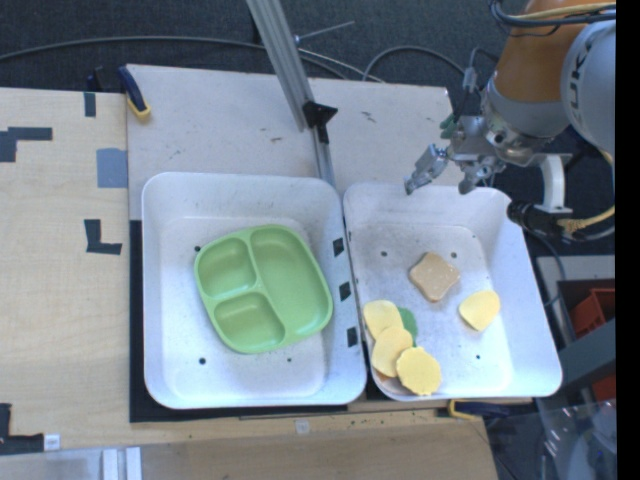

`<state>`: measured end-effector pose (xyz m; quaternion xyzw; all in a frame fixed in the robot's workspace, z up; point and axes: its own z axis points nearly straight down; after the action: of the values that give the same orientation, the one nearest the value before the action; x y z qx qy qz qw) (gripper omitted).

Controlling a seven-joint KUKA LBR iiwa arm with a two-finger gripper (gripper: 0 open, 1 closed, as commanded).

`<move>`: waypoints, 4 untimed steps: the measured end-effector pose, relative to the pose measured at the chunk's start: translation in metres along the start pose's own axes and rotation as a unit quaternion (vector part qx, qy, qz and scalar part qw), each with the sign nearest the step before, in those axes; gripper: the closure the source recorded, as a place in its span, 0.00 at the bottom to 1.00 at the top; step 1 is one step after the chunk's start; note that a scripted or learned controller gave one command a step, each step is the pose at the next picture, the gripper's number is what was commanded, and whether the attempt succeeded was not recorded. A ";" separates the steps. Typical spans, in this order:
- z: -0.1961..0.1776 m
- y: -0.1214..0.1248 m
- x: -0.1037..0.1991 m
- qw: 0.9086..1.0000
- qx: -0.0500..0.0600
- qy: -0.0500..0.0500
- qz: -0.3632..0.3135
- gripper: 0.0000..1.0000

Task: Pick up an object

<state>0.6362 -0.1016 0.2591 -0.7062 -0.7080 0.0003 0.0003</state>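
At the near edge of the right bin (520,268) three yellow discs (398,346) lie bunched together and overlapping, with a bit of green (407,321) showing between them. A little further in and to the right lies a lone yellow piece (480,309), apart from the bunch. Just beyond it, near the bin's middle, a tan block (434,276) lies flat on the floor, touching nothing else. In the left bin (160,268) a green tray (263,288) with three compartments lies flat, turned at a slant to the bin's walls. The two bins stand side by side on the pale worktop (220,118), their inner rims meeting. Past the right bin's far rim hangs the pincer (441,173), above the rim and well apart from every piece in the bin; its two fingers stand spread apart with nothing between them. Behind it rises the grey arm (590,58) with its orange band (545,18), coming in from the right. At the far side a grey metal rail (285,53) slants across the worktop toward the gap between the bins.
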 end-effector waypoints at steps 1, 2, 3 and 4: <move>0.000 0.000 0.000 1.000 0.000 0.000 0.000 0.00; 0.062 -0.006 0.006 1.000 0.003 0.000 0.000 0.00; 0.122 -0.009 -0.002 1.000 0.003 0.000 0.001 0.00; 0.173 -0.010 -0.001 1.000 0.000 -0.001 0.000 0.00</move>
<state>0.6264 -0.1029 0.0863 -0.7064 -0.7078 0.0012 -0.0003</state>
